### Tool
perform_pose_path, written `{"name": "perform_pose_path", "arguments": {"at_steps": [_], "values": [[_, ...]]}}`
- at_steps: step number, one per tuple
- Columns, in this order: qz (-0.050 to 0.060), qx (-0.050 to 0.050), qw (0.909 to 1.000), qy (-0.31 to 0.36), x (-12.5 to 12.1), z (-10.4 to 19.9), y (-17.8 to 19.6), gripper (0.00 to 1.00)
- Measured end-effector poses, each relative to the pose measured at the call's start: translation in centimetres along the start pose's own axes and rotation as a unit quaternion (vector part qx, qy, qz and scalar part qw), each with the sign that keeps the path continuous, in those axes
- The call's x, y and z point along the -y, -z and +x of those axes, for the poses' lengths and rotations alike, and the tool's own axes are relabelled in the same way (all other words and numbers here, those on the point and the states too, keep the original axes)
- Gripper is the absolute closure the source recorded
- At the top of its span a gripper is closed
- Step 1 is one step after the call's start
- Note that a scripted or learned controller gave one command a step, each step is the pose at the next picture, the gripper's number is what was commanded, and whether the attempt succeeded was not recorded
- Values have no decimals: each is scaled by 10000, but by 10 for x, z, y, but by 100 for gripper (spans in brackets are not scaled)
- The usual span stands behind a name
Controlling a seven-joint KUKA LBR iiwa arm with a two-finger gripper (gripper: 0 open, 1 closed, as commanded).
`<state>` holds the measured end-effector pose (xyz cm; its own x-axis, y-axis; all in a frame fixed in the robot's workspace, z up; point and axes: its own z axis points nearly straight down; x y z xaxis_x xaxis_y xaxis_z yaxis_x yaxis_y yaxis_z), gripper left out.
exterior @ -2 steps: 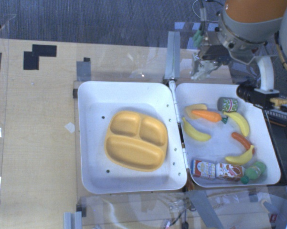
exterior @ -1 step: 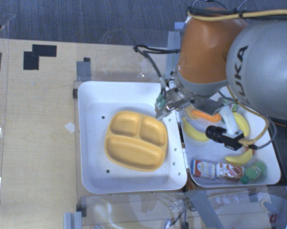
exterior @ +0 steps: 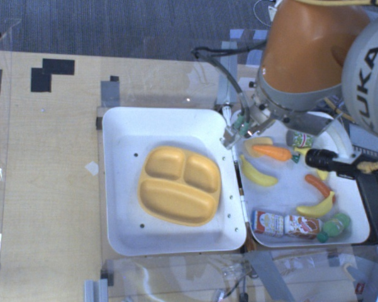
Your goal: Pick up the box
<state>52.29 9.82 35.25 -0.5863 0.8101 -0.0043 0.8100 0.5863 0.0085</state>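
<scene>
The grey KUKA arm (exterior: pixel 339 49) with its broad orange band fills the upper right and reaches down toward the seam between the two bins. On the wooden bench (exterior: pixel 44 168) the left white bin (exterior: pixel 116 187) holds a yellow sectioned tray (exterior: pixel 179 184), three compartments, lying flat near the middle. The right white bin (exterior: pixel 358 228) carries the smaller items. The box (exterior: pixel 284 224), a red and white carton lying on its side, rests along the near edge of the right bin, just beside a green object (exterior: pixel 335 226) at its right end. Two bananas lie in that bin: one (exterior: pixel 258 173) near the left wall, another (exterior: pixel 316 206) further right, touching a small red sausage-like piece (exterior: pixel 317 184). A carrot (exterior: pixel 272 151) sits above the first banana. The gripper (exterior: pixel 239 129) hangs over the bins' shared edge, well apart from the box; whether its claw is released or clenched cannot be told.
</scene>
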Motion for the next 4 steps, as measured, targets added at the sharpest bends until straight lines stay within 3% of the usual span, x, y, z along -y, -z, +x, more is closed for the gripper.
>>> {"name": "perform_pose_path", "arguments": {"at_steps": [1, 2, 3, 4], "values": [[-36, 20, 10000, 30, -2, 0, 12, 100], [18, -18, 9975, 705, -11, 78, -85, 100], [31, -25, 9988, 495, -62, 117, -201, 100], [15, -17, 9981, -617, -48, 119, -246, 100]]}}
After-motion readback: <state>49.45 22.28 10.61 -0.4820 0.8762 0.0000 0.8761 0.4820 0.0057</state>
